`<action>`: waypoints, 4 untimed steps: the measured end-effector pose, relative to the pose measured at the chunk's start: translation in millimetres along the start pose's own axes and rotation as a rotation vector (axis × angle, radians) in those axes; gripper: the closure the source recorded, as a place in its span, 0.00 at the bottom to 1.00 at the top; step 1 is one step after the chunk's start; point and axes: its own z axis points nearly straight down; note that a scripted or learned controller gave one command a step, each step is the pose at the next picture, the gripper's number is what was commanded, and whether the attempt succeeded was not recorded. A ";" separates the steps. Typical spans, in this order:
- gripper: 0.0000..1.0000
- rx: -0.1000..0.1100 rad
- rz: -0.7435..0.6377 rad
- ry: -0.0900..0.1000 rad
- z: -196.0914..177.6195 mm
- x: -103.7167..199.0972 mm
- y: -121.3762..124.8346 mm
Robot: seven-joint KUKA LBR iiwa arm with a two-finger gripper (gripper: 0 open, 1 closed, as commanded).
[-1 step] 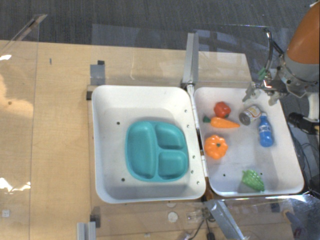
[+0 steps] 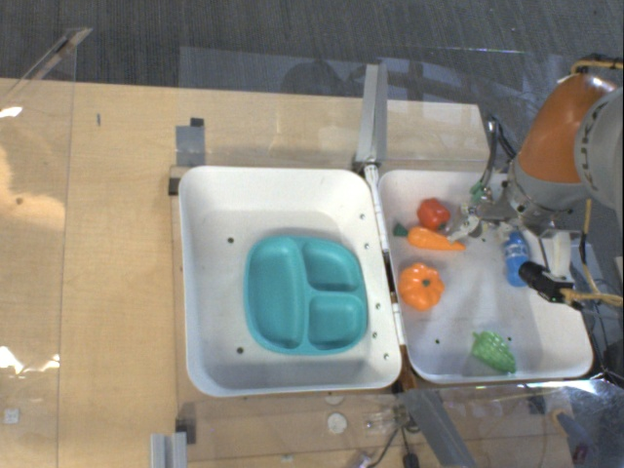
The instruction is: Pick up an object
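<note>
Bench (image 2: 88, 261) of pale wood, bearing two shallow white bins side by side.

Left bin (image 2: 210, 291): one teal divided plate (image 2: 304, 293) with three compartments, lying flat near the middle of the bin floor.

Right bin (image 2: 575, 354): five loose items.
- Red tomato-like piece (image 2: 433, 212), toward the far left of the bin.
- Orange carrot (image 2: 435, 241), lying crosswise just in front of the red piece, touching or nearly touching it.
- Small orange pumpkin (image 2: 421, 287), near the bin's left wall, in front of the carrot and apart from it.
- Green knobbly item (image 2: 493, 351) (its kind is too small to make out), near the front wall, well apart from the others.
- Blue bottle-like item (image 2: 515, 259), toward the right side, partly behind cabling.

Arm (image 2: 570, 135): grey with an orange band, entering from the right above the far right corner of the right bin. Gripper (image 2: 472, 218) low over the bin's far side, its tip just beside the red piece and the carrot's thick end. Whether it is released or clenched cannot be told (the tip is small and mixed with cables), and nothing can be seen grasped in it. All five items rest on the bin floor.
</note>
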 end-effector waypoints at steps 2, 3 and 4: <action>0.00 -0.003 -0.333 -0.001 27.2 56.3 36.9; 1.00 -0.007 -0.335 0.000 14.5 58.4 38.7; 1.00 -0.007 -0.257 -0.008 -76.1 107.8 53.3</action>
